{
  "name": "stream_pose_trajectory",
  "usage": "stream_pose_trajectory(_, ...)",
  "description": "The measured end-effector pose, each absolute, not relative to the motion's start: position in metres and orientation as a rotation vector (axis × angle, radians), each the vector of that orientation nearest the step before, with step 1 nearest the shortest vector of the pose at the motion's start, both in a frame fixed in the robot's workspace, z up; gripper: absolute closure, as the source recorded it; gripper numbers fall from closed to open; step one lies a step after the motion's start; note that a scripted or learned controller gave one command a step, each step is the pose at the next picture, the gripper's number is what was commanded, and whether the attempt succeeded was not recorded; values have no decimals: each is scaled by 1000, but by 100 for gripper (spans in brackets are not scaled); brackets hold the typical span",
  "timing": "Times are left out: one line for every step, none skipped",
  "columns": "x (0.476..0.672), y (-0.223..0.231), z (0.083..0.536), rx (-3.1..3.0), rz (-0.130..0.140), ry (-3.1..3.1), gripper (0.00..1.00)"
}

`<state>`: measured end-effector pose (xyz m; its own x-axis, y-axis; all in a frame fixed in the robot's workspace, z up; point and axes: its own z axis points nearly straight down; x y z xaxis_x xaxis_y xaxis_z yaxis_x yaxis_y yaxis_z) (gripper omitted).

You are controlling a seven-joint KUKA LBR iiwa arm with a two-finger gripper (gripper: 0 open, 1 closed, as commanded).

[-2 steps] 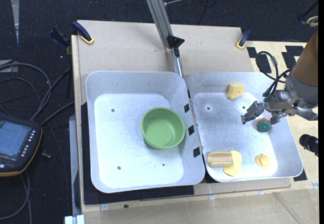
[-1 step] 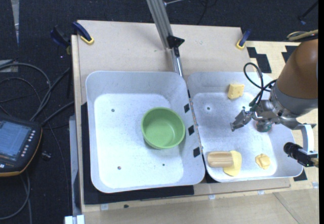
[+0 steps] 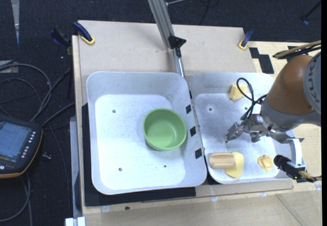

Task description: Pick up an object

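In the left bin (image 3: 110,117) sits a green bowl (image 3: 164,128). The right bin (image 3: 214,99) holds a tan block (image 3: 226,161) near its front and two yellow pieces (image 3: 235,92) (image 3: 264,162). The gripper (image 3: 236,133) hovers above the block, jaws spread, pinching nothing.

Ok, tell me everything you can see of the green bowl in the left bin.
The green bowl is a round, light green bowl with a smooth, plastic-looking surface. It stands upright, mouth up, nothing visible inside it. It rests on the floor of the left bin, toward the right side, near the divide between the bins. Nothing else touches it; the gripper is over the right bin.
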<state>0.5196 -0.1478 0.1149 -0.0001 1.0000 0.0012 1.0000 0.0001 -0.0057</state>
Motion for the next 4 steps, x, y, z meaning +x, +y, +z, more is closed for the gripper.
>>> stream_pose_trajectory(521,-148,128,-2221,0,-2221,100)
stream_pose_trajectory(512,-151,178,-2224,-3,-2224,100)
stream_pose_trajectory(510,-154,240,-2224,-4,-2225,100)
stream_pose_trajectory(511,-154,291,-2223,-3,-2224,100)
